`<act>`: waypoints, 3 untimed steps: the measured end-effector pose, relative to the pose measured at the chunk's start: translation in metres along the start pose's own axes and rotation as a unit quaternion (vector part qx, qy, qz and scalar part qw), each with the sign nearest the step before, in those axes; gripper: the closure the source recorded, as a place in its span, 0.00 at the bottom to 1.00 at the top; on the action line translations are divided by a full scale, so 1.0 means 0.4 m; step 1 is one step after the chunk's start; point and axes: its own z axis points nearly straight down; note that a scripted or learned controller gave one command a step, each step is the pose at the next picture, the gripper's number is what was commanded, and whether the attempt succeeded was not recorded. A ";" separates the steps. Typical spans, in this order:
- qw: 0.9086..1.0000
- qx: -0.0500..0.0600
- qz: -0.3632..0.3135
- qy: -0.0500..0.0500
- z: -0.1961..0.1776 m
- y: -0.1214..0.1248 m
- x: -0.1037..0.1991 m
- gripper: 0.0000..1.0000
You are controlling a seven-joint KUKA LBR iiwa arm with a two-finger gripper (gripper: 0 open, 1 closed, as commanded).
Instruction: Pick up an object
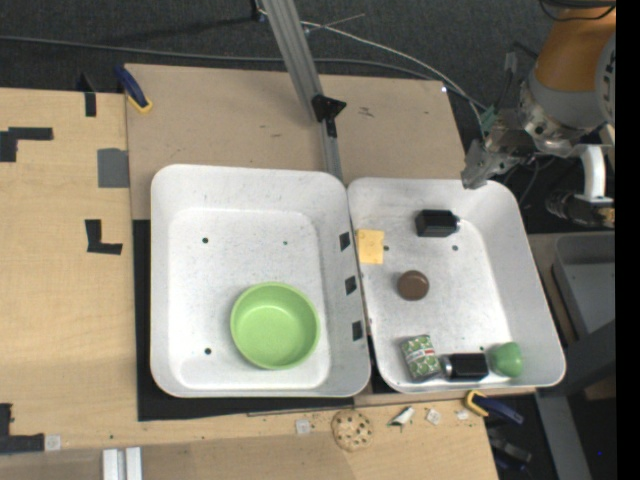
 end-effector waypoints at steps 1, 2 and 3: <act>1.000 0.000 0.000 0.000 0.000 0.000 0.000 0.00; 1.000 0.002 0.000 -0.001 0.164 -0.010 -0.006 0.00; 1.000 0.003 -0.001 -0.001 0.331 -0.005 0.001 0.00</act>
